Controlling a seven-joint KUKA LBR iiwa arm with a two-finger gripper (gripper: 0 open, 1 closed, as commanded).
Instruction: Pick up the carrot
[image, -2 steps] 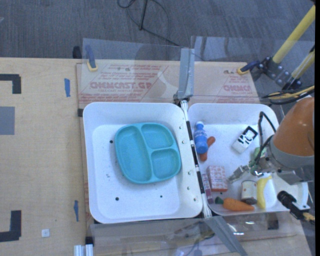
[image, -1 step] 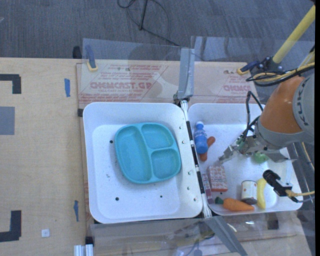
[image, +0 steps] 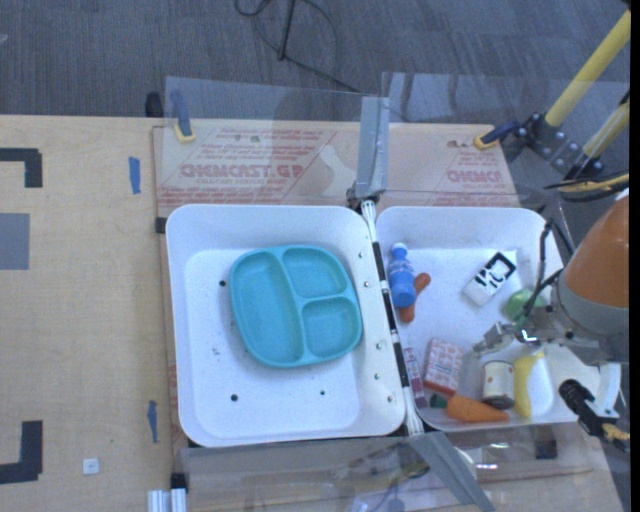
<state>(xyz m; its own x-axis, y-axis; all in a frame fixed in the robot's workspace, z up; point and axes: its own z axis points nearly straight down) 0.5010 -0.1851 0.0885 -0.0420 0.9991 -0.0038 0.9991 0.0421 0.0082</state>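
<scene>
The carrot (image: 476, 408) is orange and tapered. It lies on its side at the front wall of the right bin (image: 455, 225), just left of a yellow banana (image: 523, 383). My gripper (image: 512, 338) hangs over the right part of that bin, above and a little right of the carrot and apart from it. It is close over a small round can (image: 496, 379). The arm's orange band (image: 608, 262) stands at the view's right edge.
The right bin also holds a blue bottle (image: 401, 277) with a small orange piece (image: 416, 293) beside it, a white box (image: 490, 277), a green item (image: 519, 301) and a pink packet (image: 443, 365). A teal divided plate (image: 295, 303) lies in the left bin (image: 200, 330).
</scene>
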